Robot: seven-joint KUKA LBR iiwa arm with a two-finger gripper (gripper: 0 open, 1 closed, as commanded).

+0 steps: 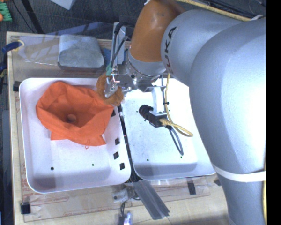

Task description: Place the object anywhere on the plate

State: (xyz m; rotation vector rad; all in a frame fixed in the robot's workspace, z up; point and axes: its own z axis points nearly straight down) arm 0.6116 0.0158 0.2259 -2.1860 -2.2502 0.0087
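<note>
Brown fuzzy object [112, 93] is right at the pincer [114, 82] over the far end of the rim between left bin [70, 168] and right bin [164, 163], can't tell whether the pincer is open or closed, and a weak hold could drop it onto the orange cloth [75, 114].

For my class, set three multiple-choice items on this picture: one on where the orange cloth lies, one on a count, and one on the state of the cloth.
1. Where does the orange cloth lie?
A. In the view's left bin
B. On the floor
C. Draped over the arm

2. How many white bins are there?
A. One
B. Four
C. Two

3. How does the cloth lie?
A. Folded in a neat square
B. Crumpled in a loose heap
C. Rolled in a tight tube

Answers:
1 A: the cloth rests inside the left bin's walls.
2 C: the left bin and the right bin stand side by side.
3 B: the cloth shows uneven folds and a hollow in its middle.
</note>
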